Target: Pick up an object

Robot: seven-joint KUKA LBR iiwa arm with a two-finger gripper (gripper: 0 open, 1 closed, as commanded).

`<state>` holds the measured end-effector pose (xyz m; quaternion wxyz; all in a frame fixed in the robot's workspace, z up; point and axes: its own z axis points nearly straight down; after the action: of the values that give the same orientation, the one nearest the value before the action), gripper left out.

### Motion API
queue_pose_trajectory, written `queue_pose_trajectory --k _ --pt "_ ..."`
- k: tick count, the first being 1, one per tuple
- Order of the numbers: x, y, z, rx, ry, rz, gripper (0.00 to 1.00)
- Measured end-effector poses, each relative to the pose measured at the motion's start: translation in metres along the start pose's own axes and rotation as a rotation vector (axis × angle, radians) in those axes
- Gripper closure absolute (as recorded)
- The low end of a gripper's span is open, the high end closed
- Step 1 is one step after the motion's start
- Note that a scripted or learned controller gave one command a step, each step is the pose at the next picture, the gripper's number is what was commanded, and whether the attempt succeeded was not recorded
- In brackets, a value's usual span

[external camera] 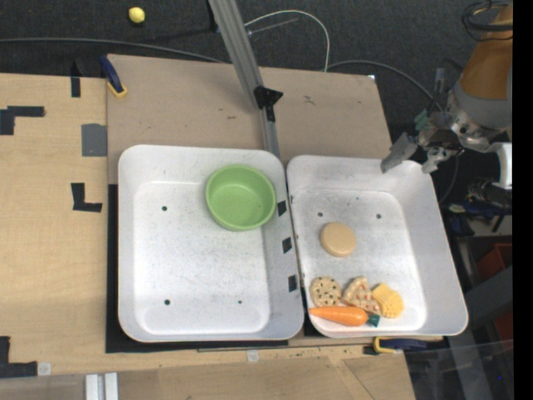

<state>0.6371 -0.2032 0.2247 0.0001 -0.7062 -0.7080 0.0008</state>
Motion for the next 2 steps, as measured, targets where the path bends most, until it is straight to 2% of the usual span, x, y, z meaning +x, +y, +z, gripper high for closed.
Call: queue_pose_trajectory --k 1,2 --pt "0.0 0.0 0.0 0.001 -0.001 0.0 0.0" --pt "0.005 0.008 0.058 0.005 0.002 0.0 0.0"
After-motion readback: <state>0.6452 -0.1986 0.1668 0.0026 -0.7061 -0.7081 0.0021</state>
